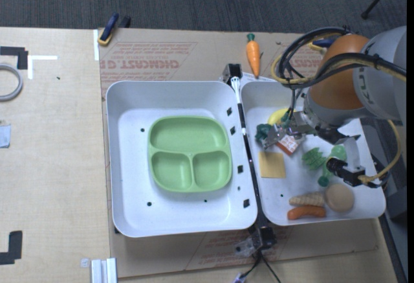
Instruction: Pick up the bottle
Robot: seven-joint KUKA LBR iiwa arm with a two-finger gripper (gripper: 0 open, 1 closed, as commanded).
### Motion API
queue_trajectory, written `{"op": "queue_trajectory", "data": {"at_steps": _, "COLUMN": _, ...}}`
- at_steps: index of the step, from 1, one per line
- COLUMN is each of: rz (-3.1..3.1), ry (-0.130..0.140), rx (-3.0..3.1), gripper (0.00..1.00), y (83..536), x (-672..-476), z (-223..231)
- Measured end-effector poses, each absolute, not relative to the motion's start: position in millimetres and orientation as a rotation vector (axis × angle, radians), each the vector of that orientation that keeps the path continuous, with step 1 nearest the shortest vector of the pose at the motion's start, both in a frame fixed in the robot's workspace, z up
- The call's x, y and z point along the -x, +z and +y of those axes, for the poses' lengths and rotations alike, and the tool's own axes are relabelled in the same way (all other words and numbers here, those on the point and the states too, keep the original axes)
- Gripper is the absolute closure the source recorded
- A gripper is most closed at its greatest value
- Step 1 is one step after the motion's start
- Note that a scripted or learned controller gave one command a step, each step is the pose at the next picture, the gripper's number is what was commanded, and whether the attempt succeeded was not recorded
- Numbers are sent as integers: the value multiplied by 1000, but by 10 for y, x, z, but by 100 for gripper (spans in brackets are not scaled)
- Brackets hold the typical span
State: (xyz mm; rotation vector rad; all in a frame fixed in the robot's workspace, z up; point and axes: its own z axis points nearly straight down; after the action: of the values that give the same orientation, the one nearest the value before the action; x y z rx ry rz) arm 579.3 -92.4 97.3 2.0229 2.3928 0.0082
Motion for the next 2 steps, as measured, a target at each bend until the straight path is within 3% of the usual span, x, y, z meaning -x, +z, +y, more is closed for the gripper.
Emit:
{"op": "queue_trajectory", "data": {"at_steps": 1, "rz": 2230, "ry": 11, "rx": -2194, "gripper": 0, "y": 973, "x": -5276, "z": -1195}}
{"op": "queue_trajectory", "data": {"at_steps": 2, "rz": 2222, "ry": 8, "rx": -2196, "gripper": 100, "y": 1073, "x": -5278, "z": -1217}}
